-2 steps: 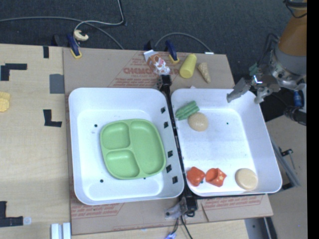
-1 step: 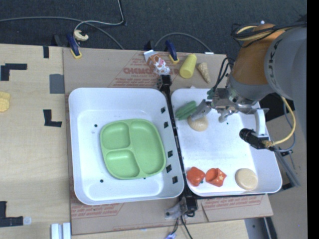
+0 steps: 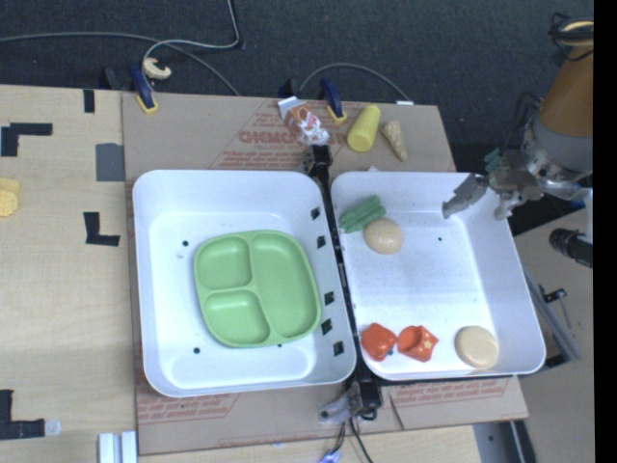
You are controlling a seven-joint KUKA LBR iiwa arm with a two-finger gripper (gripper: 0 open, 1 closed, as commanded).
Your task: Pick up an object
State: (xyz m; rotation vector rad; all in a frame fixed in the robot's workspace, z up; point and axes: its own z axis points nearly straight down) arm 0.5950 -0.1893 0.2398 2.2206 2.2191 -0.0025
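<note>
In the camera view the grey arm with its orange band (image 3: 569, 90) reaches in from the right, and the tool (image 3: 479, 199) hangs over the upper right rim of the right white plastic bin (image 3: 501, 278); its two dark fingers are spread apart with nothing between them, one finger (image 3: 461, 198) pointing out to the left over the bin's floor. To the left of the tool, near the bin's upper left corner, lies a green ridged pod-shaped toy (image 3: 361, 213), and touching it just below sits a pale beige round ball-like object (image 3: 383, 235). Well below the tool, along the bin's near wall, two orange-red lumpy toy pieces (image 3: 398, 340) sit side by side, and just right of them rests a tan round bun-shaped object (image 3: 476, 346), almost straight beneath the tool. Farther left, past the divider between the bins, the left white plastic bin (image 3: 164, 287) holds a light green three-compartment plastic plate (image 3: 256, 288) lying flat. Above and to the left of the tool, outside both bins on the cardboard-covered surface (image 3: 241, 138), lie a yellow cylinder-shaped toy (image 3: 363, 127) and, just beside it, a small tan cone-shaped piece (image 3: 396, 140).
</note>
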